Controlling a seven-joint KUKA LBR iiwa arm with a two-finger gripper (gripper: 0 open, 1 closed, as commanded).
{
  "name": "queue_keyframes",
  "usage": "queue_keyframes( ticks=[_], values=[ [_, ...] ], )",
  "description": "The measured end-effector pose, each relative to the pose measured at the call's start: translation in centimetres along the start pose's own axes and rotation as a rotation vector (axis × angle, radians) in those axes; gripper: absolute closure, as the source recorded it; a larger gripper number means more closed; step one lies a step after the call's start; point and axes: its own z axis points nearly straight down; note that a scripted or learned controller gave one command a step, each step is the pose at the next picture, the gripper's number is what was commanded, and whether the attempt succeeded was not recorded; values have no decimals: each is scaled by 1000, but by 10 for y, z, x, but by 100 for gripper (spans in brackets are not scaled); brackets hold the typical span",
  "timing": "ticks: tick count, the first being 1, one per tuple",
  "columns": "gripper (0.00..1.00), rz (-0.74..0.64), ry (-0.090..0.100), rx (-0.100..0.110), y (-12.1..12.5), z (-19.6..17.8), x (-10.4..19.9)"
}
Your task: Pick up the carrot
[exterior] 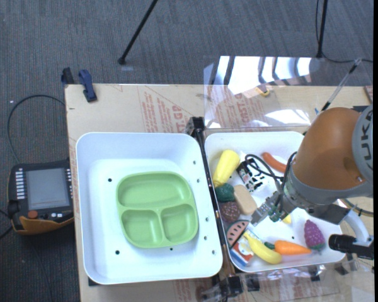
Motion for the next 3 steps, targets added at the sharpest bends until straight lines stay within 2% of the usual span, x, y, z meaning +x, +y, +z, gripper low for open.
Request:
queue_keyframes(
  ticks=[1, 2, 3],
  values=[
    [100, -72, 4, 0, 29, 1, 50],
    [100, -143, -8, -9, 3, -105, 3],
    [100, 203, -3, -4, -17, -140, -28]
  ],
)
